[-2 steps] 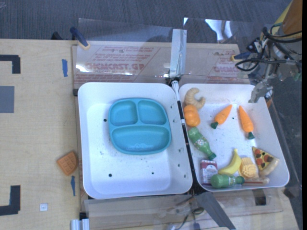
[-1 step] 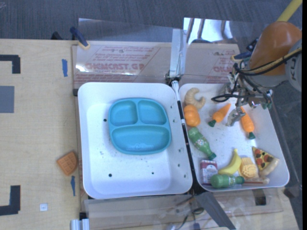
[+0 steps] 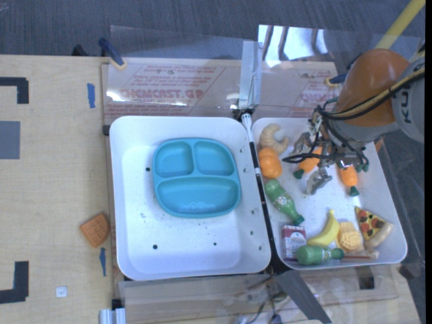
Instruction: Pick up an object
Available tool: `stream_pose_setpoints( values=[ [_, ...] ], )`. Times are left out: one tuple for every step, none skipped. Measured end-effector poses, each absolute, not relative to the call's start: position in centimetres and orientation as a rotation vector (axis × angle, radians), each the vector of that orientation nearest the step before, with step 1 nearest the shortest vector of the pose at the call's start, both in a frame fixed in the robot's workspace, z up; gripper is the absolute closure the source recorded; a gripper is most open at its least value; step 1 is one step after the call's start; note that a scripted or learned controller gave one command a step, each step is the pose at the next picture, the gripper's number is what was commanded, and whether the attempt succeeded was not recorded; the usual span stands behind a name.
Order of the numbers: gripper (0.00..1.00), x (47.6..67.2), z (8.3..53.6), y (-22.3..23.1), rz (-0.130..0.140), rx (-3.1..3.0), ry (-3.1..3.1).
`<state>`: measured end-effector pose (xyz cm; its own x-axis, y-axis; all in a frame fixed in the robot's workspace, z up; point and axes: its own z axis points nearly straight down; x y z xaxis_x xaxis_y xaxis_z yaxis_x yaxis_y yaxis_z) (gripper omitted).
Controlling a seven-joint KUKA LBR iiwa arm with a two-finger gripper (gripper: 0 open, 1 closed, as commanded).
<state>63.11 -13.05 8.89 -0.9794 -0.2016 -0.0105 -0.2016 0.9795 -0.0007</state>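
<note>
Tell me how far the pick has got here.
Done: the gripper is down in the right bin, among the toy food near a carrot. In hand: nothing I can confirm; its tip is too cluttered to read. Left: grasping and lifting. The blue plate sits in the left bin.

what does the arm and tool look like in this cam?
Grey arm with a rounded orange band above the wrist. Dark cables loop around the band. The tool is a small metallic two-finger unit with dark wiring.
</note>
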Motion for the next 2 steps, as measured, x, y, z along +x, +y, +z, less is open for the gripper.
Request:
stream_pose_setpoints(
  values=[
    [1.00,63.6,10.4,-13.1,-0.006,-0.315,3.098],
    [1.00,67.1,26.9,-9.4,-0.003,-0.110,3.117]
  ],
)
